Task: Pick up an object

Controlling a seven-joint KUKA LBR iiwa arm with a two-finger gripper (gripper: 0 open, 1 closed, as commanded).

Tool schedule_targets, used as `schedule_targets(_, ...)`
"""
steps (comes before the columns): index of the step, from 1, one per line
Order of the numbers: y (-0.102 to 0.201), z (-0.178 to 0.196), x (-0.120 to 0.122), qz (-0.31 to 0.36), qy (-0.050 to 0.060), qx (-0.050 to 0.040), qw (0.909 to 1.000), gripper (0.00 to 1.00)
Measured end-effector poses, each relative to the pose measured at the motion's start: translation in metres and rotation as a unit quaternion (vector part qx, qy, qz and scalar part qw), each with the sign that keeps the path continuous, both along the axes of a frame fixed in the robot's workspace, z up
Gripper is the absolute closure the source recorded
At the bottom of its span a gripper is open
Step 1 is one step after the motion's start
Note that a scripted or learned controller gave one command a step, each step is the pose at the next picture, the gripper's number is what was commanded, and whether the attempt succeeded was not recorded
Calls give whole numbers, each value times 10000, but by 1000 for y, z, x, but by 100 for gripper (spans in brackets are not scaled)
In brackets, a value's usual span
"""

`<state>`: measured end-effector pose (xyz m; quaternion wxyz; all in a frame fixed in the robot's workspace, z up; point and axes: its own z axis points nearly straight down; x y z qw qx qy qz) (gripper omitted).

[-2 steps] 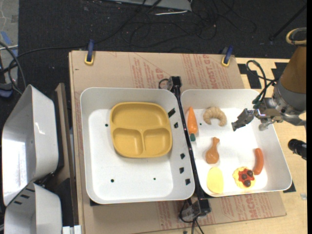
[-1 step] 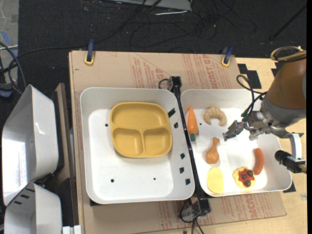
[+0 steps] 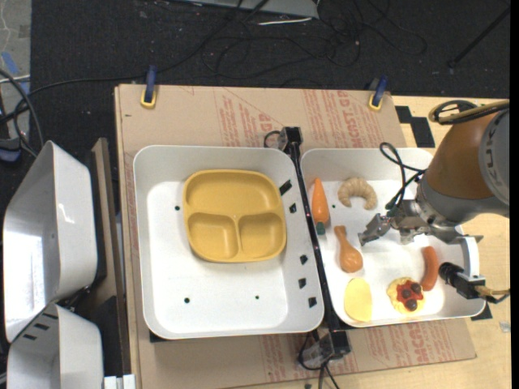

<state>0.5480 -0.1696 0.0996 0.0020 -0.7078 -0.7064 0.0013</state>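
Right bin (image 3: pixel 357 164): arm hides the claw (image 3: pixel 379 227) fingers' state.

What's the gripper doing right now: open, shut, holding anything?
Gripper: over the right bin, beside the chicken drumstick; nothing seen between its fingers; open or shut cannot be told.

A yellow plate (image 3: pixel 235 215) is seen in a white bin (image 3: pixel 162 298); an orange carrot (image 3: pixel 320 201), tan croissant (image 3: pixel 358 190) and red sausage (image 3: pixel 429 267) are seen.

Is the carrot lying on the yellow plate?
No. The carrot lies in the right bin, while the yellow plate sits in the left bin.
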Motion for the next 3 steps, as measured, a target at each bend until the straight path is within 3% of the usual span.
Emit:
schedule_targets(1, 0, 14, 1, -3, -26, -5, 10000, 100)
schedule_targets(3, 1, 140, 7, 25, -56, -17, 10000, 100)
